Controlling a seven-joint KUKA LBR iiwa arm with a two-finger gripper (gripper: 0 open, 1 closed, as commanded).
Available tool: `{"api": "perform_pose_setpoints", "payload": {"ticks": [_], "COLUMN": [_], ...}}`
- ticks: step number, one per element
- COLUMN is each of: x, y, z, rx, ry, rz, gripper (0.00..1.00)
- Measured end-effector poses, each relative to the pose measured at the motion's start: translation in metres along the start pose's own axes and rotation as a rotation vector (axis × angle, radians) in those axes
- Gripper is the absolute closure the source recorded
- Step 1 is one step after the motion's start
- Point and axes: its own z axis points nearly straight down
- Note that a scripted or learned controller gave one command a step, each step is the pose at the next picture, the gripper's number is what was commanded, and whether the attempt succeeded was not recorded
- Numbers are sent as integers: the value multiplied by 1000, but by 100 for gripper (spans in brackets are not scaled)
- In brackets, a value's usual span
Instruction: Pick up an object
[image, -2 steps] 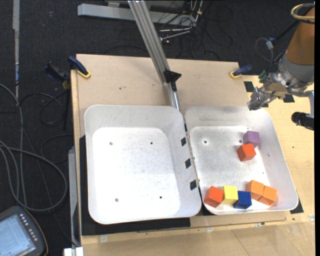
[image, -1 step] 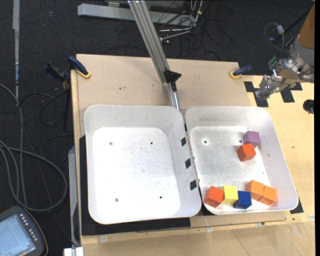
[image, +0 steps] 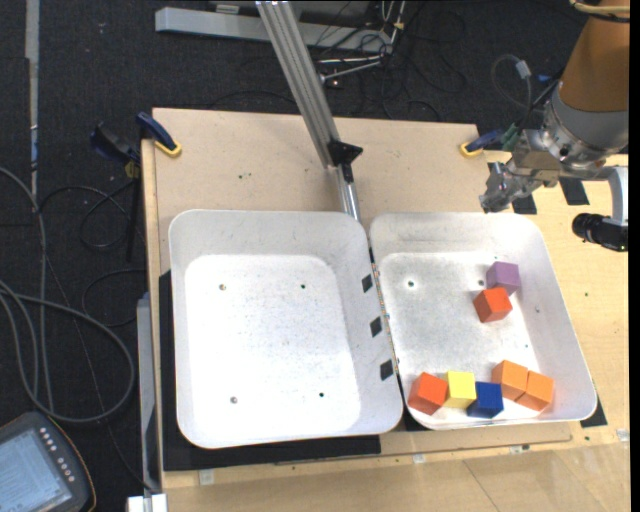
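The right bin (image: 440, 245) holds several small blocks. A purple block (image: 503, 275) and a red-orange block (image: 493, 304) sit together at its right side. Along its front edge lie an orange-red block (image: 429, 392), a yellow block (image: 461, 387), a blue block (image: 487, 399) and two orange blocks (image: 524, 383). My gripper (image: 497, 197) hangs above the bin's back right corner, well clear of the blocks, with nothing seen between its fingers.
The left bin (image: 265, 320) lies beside the right one. A metal pole (image: 305, 80) slants down to the gap between the bins at the back. Clamps (image: 160, 135) sit on the bench's back corners. Cables lie on the floor at left.
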Motion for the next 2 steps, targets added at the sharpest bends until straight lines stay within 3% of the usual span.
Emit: {"api": "perform_pose_setpoints", "payload": {"ticks": [2], "x": [117], "y": [-15], "z": [8], "rx": [3], "ry": [1], "rz": [-2], "gripper": [100]}}
